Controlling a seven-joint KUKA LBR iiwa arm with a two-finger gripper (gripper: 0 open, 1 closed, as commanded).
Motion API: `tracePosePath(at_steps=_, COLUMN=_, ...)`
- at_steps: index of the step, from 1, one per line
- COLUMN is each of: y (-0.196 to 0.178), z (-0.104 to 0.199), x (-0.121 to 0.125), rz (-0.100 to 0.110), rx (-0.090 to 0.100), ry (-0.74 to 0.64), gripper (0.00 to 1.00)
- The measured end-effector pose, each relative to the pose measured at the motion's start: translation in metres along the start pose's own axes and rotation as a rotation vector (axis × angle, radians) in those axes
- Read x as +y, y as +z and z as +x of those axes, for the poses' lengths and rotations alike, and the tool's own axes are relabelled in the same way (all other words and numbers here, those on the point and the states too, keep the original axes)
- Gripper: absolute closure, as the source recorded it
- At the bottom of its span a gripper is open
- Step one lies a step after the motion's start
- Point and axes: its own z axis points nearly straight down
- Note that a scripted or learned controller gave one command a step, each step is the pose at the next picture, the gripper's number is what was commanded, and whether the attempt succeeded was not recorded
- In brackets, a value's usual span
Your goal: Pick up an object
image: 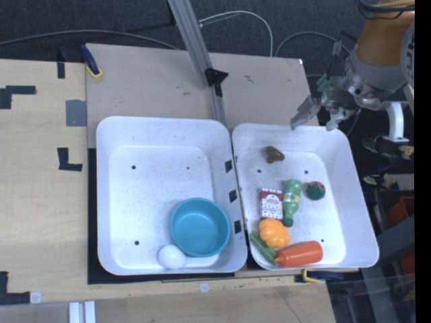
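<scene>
Closest to us in the right bin (357, 200) lies the carrot (300, 252), its long side running across. Past it are the red box (271, 204), the green bottle (291, 200) and the brown lump (273, 154). Our gripper (316, 113) hangs above the bin's far rim, fingers spread, holding nothing. The lump is nearest, down and left.

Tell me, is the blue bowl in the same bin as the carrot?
No, the blue bowl sits in the left bin beside a white ball, while the carrot lies in the right bin.
</scene>
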Motion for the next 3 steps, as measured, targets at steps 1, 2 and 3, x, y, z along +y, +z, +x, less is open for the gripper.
tracePosePath(at_steps=1, y=0.0, z=0.0, x=0.0, rz=0.0, rx=0.0, ry=0.0, gripper=0.0)
tracePosePath(at_steps=2, y=0.065, z=0.002, x=0.001, rz=0.007, rx=0.0, ry=0.0, gripper=0.0)
tracePosePath(at_steps=3, y=0.11, z=0.007, x=0.003, rz=0.005, rx=0.0, ry=0.001, gripper=0.0)
